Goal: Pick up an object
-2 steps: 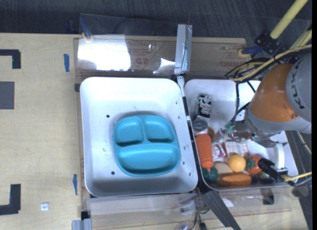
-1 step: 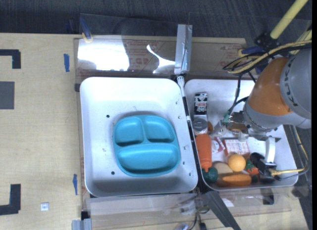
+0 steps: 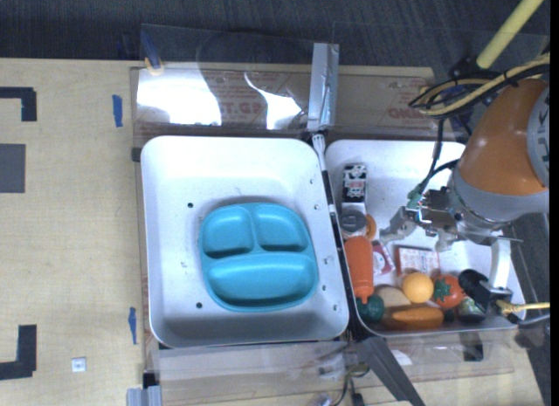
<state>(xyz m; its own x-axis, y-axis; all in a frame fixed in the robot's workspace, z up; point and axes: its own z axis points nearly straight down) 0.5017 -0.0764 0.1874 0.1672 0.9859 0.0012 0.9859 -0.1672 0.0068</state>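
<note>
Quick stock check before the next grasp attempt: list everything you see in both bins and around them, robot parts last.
Left bin: 1, white, left half of bench.
Divided tray: 1, light blue, three compartments, middle of the left bin.
Right bin: 1, white, beside the left one.
Orange cylinder: 1, orange, right bin, along its left wall.
Carrot: 1, orange, lying along the right bin's front edge.
Round fruit: 1, yellow-orange, just above the carrot.
Small box: 1, black and white, top left of the right bin.
Flat packet: 1, red and white, mid right bin.
Arm: 1, grey with orange band, over the right bin.
Gripper: 1, metal, above the packet.
</note>
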